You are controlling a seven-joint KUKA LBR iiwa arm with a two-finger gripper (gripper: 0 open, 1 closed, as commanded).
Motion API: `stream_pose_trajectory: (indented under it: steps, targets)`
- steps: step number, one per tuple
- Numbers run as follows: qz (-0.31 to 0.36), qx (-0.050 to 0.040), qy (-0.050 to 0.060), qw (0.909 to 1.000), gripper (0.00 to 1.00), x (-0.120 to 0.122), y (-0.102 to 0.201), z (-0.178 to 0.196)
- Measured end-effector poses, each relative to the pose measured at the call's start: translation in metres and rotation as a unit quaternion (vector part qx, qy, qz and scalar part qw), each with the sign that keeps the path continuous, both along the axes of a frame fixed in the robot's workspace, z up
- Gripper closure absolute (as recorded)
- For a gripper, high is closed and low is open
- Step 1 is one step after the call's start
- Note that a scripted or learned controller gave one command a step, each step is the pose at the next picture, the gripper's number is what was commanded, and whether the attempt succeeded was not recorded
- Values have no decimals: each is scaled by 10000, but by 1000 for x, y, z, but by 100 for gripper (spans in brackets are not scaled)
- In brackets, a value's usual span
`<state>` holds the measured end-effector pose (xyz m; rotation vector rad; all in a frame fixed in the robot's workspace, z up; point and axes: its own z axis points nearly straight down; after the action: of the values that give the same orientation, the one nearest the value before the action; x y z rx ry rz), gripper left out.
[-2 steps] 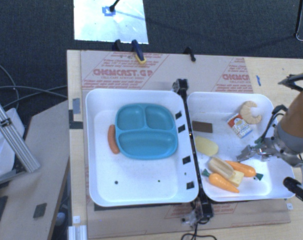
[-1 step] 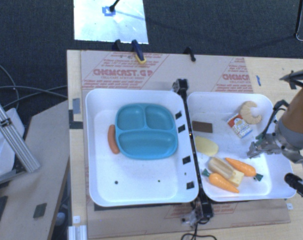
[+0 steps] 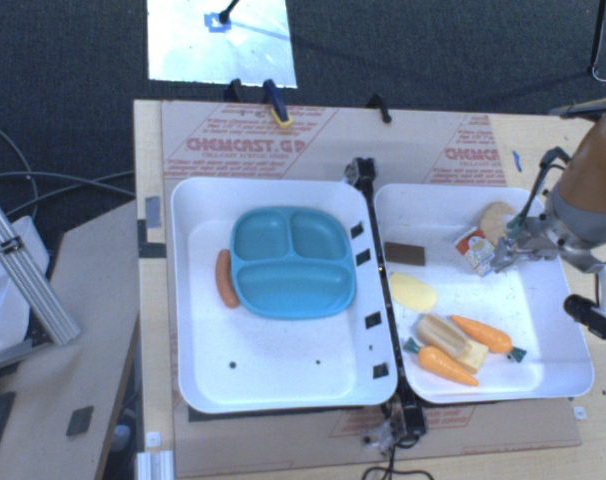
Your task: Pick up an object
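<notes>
**Q:** Camera view: what lies in the left bin (image 3: 198, 368)?

**A:** A blue divided plate (image 3: 291, 263) sits toward the bin's far half, near its centre. A sausage (image 3: 225, 278) lies just beside the plate's left edge, lengthwise along it.

**Q:** And the right bin (image 3: 573, 368)?

**A:** Along its left wall lie a brown block (image 3: 404, 254) and, nearer the front, a pale yellow potato-like piece (image 3: 412, 291). Toward the front edge, two carrots (image 3: 481, 334) (image 3: 446, 365) flank a beige bread-like piece (image 3: 451, 340), all close together. Near the far right corner rest a small red-and-white packet (image 3: 475, 249) and a tan round piece (image 3: 498, 218), just beside one another.

**Q:** Where is the arm?

**A:** It enters over the right bin's right edge, the orange band above the wrist. The gripper (image 3: 505, 256) hangs low at the packet's right side, at or just beside it.

**Q:** State of the end effector?

**A:** How far apart its tips stand cannot be told from this view. No object is visibly lifted.
</notes>
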<state>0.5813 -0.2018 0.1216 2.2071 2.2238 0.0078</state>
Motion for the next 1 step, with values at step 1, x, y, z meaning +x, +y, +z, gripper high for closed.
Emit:
stream_pose_trajectory:
  steps: [1]
  targets:
    - [4,-4,-12,10000,100,88,-4,8]
